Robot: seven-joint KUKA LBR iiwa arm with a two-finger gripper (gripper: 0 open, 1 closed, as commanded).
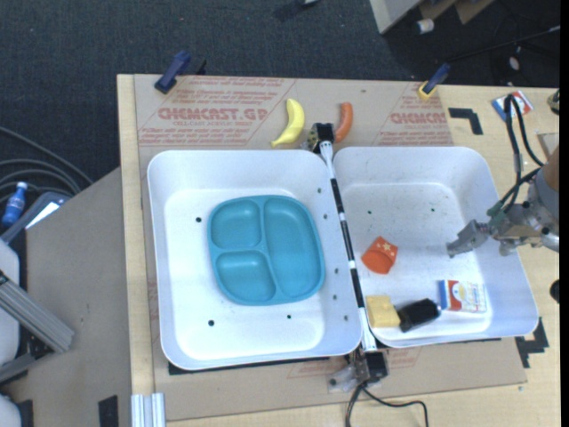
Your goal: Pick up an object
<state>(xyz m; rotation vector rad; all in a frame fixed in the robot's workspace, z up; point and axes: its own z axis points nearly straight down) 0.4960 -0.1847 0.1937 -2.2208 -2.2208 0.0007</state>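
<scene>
Two bins: left bin (178, 185) has 1 teal tray (265, 249). Right bin (462, 172) has 4 items: orange block (380, 255) near divider, yellow block (382, 310) touching black piece (419, 314), small carton (462, 296) beside it. Gripper (476, 237) at right bin's right side, above carton, apart from all; open/shut can't tell. Banana (289, 123) and carrot (343, 121) lie behind bins.
</scene>
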